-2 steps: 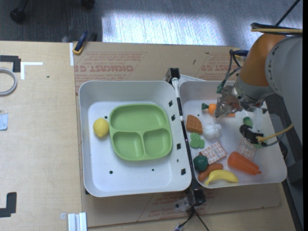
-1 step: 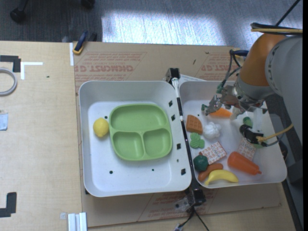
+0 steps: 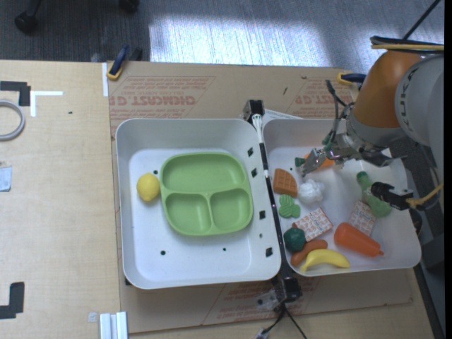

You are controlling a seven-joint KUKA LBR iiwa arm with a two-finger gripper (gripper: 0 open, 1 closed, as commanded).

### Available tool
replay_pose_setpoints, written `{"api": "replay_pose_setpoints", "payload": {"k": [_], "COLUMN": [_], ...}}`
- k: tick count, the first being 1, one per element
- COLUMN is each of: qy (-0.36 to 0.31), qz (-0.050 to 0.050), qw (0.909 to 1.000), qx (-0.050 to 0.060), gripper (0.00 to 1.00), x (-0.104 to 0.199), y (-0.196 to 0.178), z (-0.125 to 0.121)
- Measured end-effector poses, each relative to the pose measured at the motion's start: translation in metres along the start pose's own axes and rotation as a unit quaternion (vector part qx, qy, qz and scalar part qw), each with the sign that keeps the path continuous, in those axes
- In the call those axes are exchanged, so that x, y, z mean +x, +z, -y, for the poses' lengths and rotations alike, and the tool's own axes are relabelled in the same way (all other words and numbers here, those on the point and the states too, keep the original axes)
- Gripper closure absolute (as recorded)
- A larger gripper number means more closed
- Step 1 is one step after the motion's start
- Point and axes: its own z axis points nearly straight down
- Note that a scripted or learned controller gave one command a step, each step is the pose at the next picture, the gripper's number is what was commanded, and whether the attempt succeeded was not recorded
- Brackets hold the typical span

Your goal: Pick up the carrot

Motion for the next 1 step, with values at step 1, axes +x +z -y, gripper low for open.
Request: {"api": "replay_pose_setpoints", "payload": {"k": [1], "qy": [-0.091], "qz": [0.001], "qw": [0.9959], "qx": [-0.001], "gripper": [0.00], "x": [-0.0064], "y": [-0.0003], "z": [-0.0256]}}
